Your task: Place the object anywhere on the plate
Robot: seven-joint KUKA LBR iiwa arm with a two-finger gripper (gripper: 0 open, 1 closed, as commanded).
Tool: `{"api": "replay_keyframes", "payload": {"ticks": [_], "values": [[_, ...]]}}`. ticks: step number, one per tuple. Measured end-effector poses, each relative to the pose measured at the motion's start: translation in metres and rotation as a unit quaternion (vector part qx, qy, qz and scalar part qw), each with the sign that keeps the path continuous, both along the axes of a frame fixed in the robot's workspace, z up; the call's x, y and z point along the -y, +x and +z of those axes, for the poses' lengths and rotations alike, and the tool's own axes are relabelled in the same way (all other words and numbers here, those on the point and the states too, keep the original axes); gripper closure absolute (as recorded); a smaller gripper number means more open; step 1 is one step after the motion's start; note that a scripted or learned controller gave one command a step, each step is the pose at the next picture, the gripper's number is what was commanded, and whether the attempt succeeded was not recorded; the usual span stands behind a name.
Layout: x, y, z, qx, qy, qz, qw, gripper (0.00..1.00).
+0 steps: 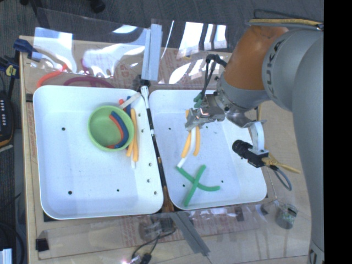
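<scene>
Green plate (pixel 104 128) in left white bin (pixel 66 169) on cluttered bench; gripper (pixel 197 120) jaw state unclear.

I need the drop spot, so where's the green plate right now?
The green plate sits in the left bin, toward its upper right part, with orange sticks lying against its right side, near the divider between the bins.

1 fixed camera looks down on both bins (pixel 99 202), slanted.
</scene>
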State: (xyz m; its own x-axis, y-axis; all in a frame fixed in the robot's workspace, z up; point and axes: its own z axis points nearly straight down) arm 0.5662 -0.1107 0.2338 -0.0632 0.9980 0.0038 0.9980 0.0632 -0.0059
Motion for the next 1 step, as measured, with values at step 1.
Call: {"api": "replay_keyframes", "payload": {"ticks": [1], "values": [[0.0001, 0.0002, 0.0005, 0.0, 0.0, 0.0, 1.0, 0.0]]}}
